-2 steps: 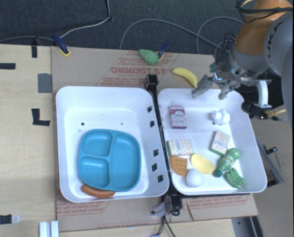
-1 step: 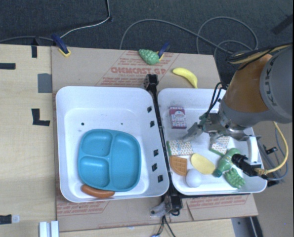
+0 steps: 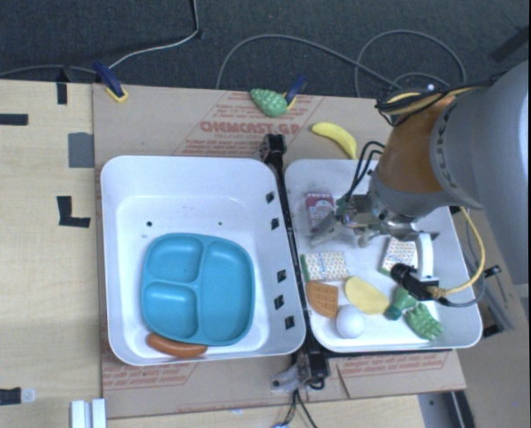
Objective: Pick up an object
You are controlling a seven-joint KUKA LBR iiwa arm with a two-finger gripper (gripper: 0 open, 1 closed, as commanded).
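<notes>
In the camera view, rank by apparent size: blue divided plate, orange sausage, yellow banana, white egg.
1. Blue divided plate, by far the largest.
2. Orange sausage.
3. Yellow banana, close to the sausage, so that order is unsure.
4. White egg.

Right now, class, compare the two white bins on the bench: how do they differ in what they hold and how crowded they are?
The left bin holds few things: a blue divided plate and a sausage at its front edge. The right bin is crowded with small items, among them a white egg and a waffle. The arm reaches over the right bin, not the left. Both are shallow, white and rectangular.
</notes>
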